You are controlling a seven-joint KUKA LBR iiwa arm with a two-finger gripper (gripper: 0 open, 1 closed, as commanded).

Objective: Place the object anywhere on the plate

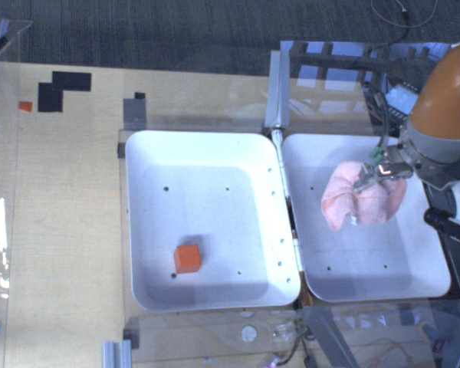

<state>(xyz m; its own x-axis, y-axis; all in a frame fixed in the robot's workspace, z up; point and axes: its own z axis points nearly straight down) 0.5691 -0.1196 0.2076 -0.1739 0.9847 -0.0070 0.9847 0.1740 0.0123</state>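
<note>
- The left bin is white and shallow, with rounded corners.
- The right bin, also white, sits just beside the left bin, on its right.
- A pale wooden bench lies under and to the left of the left bin.
- A grey bracket stands at the left bin's far-left corner.
- A grey post rises at its far-right corner.
- A black stepped shape lies flat beyond the left bin, to the left.
- A small orange square lies further left still.
- A thin cable loop lies on dark floor, well beyond the left bin and to the right.

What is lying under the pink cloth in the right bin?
The pink cloth lies crumpled on the floor of the right bin, with the pincer at its upper edge. White bin floor shows all around it. Whatever sits beneath the cloth is covered.
</note>
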